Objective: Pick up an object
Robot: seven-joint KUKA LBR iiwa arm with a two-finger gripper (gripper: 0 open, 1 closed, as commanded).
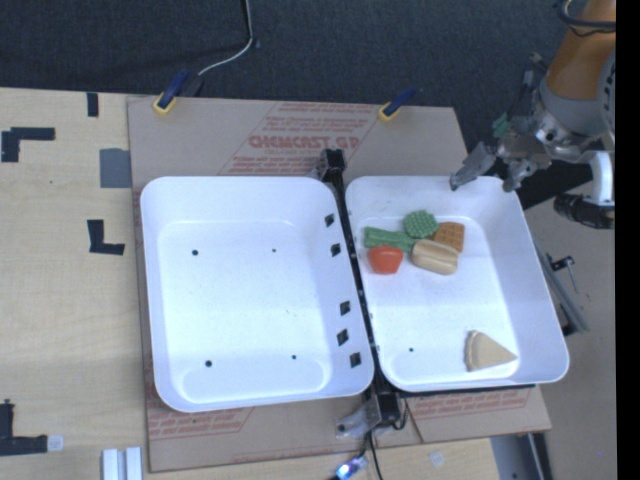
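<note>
Since the task names no particular object, the likeliest candidates are the toy foods in the right bin [520,268]: a red tomato-like piece [386,259], a green leafy piece [400,232], a tan bread-roll shape [435,256] and an orange waffle-like square [450,235] bunched near the bin's far left, and a tan wedge [488,351] lying alone near the front right corner. They look like light, rigid, smooth plastic, likely to slip or roll under a poor pinch, so a grip across the narrow middle seems best. The wedge appears easiest, well apart from everything but close to the bin wall. The clustered pieces touch one another, so fingers may nudge neighbours. The gripper [487,168] hovers above the bin's far right rim, its fingers apart and holding nothing. The left bin [160,298] sits beside, joined by black clips [346,308].
</note>
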